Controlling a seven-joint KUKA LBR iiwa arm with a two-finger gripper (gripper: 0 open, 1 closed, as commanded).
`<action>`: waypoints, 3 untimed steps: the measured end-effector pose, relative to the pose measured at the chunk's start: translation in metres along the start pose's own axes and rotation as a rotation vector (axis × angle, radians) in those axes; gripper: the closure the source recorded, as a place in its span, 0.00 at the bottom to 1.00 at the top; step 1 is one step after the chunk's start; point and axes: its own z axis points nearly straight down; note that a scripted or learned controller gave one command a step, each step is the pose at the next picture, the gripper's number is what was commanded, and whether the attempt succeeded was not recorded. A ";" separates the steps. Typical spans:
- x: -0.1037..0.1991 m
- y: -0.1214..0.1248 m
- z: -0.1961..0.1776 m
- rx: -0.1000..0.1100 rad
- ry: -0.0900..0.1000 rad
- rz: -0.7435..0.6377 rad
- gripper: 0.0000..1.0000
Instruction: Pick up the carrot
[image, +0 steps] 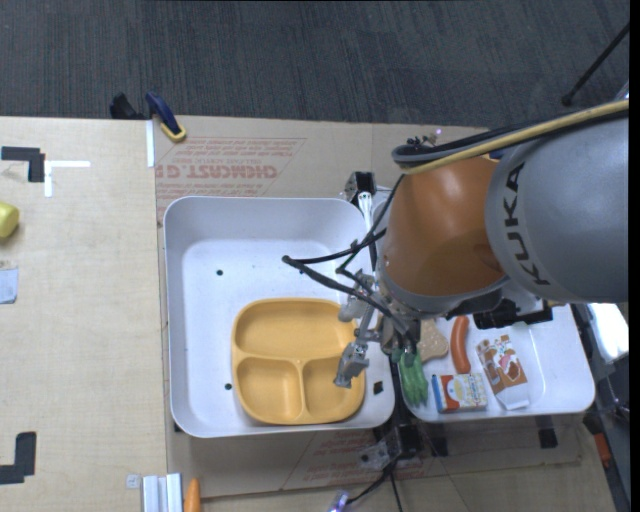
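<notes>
Gripper (350, 365) hangs over the yellow tray (290, 358) in the left bin (200, 300), at the tray's 3 o'clock compartment; fingers look near-closed w/ nothing between them, though they're small and a bit blurred. Carrot (459, 344), the orange stick, lies in the right bin (560, 390) at abt 3 o'clock from the gripper, well apart, next to the green item (411, 378) and food packets (480, 385). To do this well: swing to 3 o'clock across the bin wall, open wide, turn the jaws across the carrot's long axis, drop on its middle so neighbours aren't pinched.
</notes>
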 end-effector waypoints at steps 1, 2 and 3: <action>0.007 0.015 0.098 -0.002 -0.005 -0.036 0.00; -0.004 0.017 0.086 -0.014 -0.041 -0.028 1.00; -0.005 0.016 0.078 -0.014 -0.040 -0.024 1.00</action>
